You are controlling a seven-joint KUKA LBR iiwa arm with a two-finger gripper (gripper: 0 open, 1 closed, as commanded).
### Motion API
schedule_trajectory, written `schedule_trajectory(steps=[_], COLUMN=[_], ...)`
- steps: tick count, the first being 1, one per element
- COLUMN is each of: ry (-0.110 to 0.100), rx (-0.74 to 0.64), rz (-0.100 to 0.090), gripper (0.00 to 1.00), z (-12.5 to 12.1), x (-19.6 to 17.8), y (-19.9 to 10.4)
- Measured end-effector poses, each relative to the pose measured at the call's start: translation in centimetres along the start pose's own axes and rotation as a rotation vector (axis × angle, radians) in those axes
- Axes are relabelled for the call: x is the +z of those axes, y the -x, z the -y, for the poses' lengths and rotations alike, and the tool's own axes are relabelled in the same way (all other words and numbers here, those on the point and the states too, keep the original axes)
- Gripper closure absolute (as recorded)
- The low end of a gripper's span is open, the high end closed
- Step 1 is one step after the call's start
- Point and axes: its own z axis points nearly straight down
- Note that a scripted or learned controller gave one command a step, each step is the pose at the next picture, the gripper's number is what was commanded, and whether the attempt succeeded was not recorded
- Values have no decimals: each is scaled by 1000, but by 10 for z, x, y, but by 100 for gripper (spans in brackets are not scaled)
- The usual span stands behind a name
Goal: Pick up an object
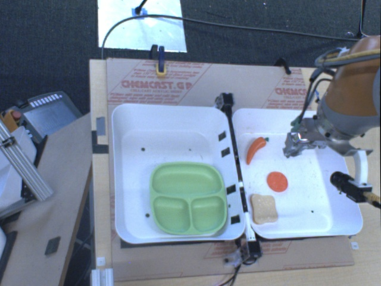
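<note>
On my feed I log two shallow white plastic bins side by side on a cardboard-covered bench. The left bin [128, 159] holds one item: a pale green plastic plate with three compartments [189, 198], lying flat toward the near right of that bin, close to the divide between the bins. The right bin [342, 219] holds three items. First, a small orange carrot-shaped piece with a green tip [256, 149], lying tilted near the bin's far left. Second, a flat round red-orange disc [277, 182], near the middle of the bin floor, apart from the carrot piece. Third, a tan square slab like a slice of bread [264, 208], at the near left corner, just beside the disc and not clearly touching it. The grey arm with its orange band comes in from the right, and its metal gripper [296, 142] hangs over the right bin, to the right of the carrot piece. I cannot tell how the tool is set.
</note>
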Motion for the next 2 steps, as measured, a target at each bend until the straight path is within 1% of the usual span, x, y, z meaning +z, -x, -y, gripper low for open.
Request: schedule_trajectory(steps=[1,2], ry=[-2,-1], rx=[-6,-6], rz=[-2,-3], gripper=[100,100], z=[-12,-26], x=[10,8], y=[-60,-106])
